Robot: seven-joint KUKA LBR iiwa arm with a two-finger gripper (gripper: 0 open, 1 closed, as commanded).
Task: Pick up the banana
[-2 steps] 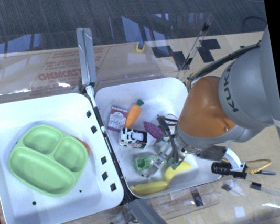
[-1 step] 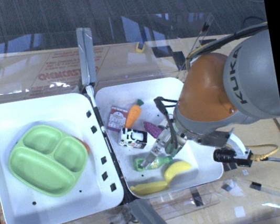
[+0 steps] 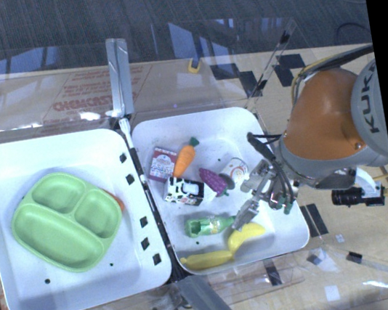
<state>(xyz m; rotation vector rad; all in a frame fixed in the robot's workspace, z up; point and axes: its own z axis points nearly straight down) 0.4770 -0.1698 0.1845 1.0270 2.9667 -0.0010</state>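
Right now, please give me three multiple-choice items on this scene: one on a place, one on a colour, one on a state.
1. Where does the banana lie?
A. on the green plate
B. by the near wall of the right bin
C. on the bench outside the bins

2. What colour is the divided plate?
A. green
B. red
C. blue

3. How is the bottle posed?
A. upright
B. lying on its side
C. held by the gripper

Key: 1 B, it rests along the bin's near edge; 2 A, the plate in the left bin is light green; 3 B, its long side rests flat on the floor.
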